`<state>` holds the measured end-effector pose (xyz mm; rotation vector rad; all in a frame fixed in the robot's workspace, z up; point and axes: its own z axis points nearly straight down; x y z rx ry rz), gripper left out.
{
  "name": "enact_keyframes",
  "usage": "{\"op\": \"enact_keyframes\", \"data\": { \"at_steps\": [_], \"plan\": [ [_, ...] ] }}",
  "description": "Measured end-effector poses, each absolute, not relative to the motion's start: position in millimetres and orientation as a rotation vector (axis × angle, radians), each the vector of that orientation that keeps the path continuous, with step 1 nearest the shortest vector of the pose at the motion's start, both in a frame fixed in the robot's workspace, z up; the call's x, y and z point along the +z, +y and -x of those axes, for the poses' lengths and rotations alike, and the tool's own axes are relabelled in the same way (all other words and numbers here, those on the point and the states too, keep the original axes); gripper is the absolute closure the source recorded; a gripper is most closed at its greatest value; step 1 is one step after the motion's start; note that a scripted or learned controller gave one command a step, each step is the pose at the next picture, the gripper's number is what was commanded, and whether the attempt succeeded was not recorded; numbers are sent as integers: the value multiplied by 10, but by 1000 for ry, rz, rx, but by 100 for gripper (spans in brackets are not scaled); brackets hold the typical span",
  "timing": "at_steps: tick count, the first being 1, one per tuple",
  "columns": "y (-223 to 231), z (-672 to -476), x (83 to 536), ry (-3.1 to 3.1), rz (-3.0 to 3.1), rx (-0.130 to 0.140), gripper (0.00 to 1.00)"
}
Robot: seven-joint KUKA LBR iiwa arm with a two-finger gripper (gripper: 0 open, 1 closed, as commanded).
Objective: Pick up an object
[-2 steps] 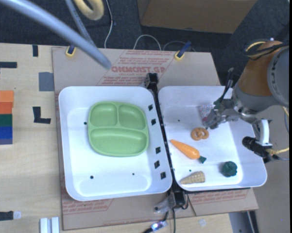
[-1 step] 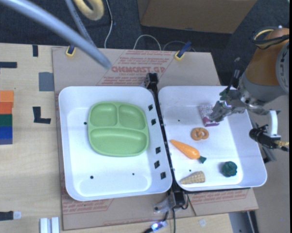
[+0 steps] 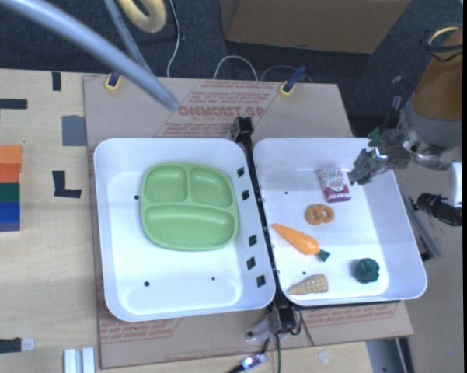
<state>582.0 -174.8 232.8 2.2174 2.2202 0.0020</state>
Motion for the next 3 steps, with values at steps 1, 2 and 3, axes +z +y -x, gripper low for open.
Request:
{"op": "enact_keyframes", "data": {
  "at_steps": [1,2,3],
  "plan": [
    [-1276,-5802,2295,2227,-2217,-1,100],
    [-733,-5769,2334,2230,-2216,0,100],
    [-176,-5557,2240,2230,-2218,-4,100]
  ]
}}
